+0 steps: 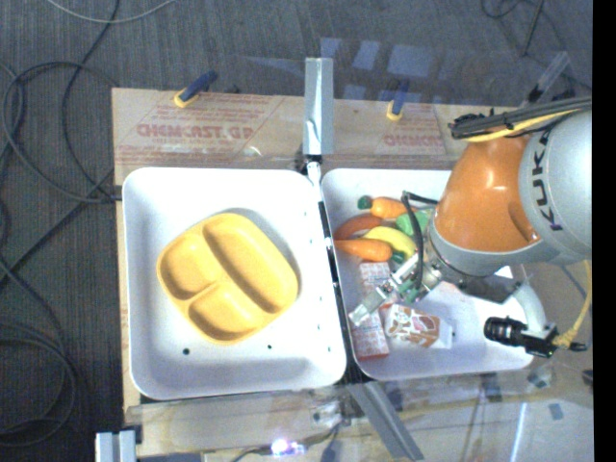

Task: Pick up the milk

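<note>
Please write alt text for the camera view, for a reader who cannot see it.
A grey and orange robot arm reaches into the right bin, its pincer low over a milk carton beside carrots and a banana. The left bin holds a yellow divided plate.

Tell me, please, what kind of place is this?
Probably a robotics lab: a grey-and-orange robot arm over two shallow white plastic bins, clamped to a board, with loose black cables on grey carpet.

Below me the floor [87, 27] is dark grey carpet, crossed by thin looping cables [58, 85]. My bench is topped by a brown board [207, 128] printed with faded red lettering, with a yellow-and-blue clamp [193, 89] gripping its far edge.
</note>
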{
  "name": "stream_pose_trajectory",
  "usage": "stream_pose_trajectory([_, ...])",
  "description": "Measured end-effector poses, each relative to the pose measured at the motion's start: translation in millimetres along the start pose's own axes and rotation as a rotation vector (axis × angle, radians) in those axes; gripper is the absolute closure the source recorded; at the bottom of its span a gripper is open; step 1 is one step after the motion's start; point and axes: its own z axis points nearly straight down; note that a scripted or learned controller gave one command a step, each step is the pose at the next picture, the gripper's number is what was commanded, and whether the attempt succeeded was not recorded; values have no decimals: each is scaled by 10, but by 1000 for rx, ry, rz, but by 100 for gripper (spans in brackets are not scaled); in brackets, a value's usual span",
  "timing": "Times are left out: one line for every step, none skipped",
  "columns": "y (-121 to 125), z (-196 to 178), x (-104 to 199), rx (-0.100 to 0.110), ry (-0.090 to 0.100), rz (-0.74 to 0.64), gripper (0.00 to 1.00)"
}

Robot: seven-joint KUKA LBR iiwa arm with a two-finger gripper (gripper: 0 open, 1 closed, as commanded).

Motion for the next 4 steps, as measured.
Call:
stream_pose_trajectory([168, -711, 245, 0, -5, 55, 0])
stream_pose_trajectory([-393, 63, -612, 2, -3, 51, 0])
stream_pose_trajectory([-380, -3, -611, 4, 0, 50, 100])
stream_pose_trajectory([-380, -3, -610, 4, 1, 50, 0])
